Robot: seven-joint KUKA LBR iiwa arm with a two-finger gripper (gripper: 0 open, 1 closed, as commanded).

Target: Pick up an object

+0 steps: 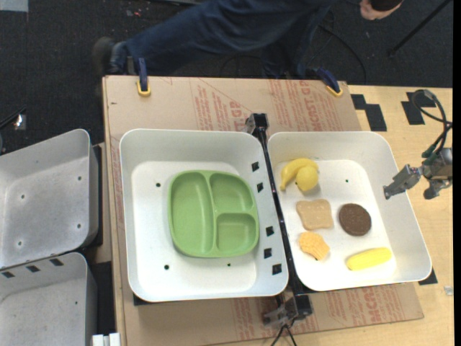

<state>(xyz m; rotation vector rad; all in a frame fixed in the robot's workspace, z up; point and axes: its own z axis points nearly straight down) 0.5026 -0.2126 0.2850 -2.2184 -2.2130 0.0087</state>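
The right white bin [403, 262] holds several toy foods. A yellow banana with a lemon [300, 174] lies at its back. A slice of toast [315, 213] and a brown round cookie [355, 219] sit in the middle. An orange nugget [314, 245] and a yellow oblong piece [369, 259] lie at the front. My gripper [398, 185] hovers small and grey over the bin's right rim, apart from all of them and nearest to the cookie.
The left white bin [140, 265] carries a green divided plate [214, 213]. Spare white bins [43, 193] are stacked off the bench at the left. A person in dark blue [238, 13] leans over the back edge. Cables [432, 110] hang at the right.
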